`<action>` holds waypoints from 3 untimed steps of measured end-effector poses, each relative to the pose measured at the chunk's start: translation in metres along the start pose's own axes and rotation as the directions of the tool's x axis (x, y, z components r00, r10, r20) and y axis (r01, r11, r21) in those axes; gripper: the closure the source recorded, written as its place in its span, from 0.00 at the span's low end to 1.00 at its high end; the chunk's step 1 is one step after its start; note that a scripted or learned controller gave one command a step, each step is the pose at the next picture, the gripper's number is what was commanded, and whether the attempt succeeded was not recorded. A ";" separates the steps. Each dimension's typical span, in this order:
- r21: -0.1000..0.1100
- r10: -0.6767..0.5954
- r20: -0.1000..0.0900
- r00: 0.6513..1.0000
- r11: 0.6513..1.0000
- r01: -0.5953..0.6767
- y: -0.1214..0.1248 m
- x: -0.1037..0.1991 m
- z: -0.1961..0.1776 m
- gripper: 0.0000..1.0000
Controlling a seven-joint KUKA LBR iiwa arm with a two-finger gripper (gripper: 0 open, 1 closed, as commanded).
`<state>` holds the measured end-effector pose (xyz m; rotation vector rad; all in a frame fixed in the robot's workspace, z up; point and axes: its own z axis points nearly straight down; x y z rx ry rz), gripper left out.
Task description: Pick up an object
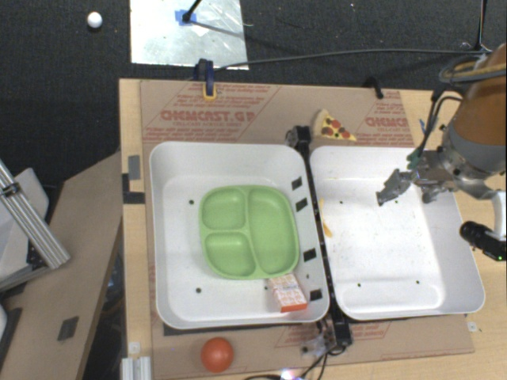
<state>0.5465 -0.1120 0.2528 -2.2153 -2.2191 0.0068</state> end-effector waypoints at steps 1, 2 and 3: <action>-0.009 -0.002 0.001 1.000 1.000 0.002 0.002 0.000 -0.005 0.00; -0.006 0.000 0.001 1.000 1.000 0.000 0.008 -0.001 0.039 0.00; -0.005 0.001 0.000 1.000 1.000 -0.001 0.012 0.001 0.082 0.00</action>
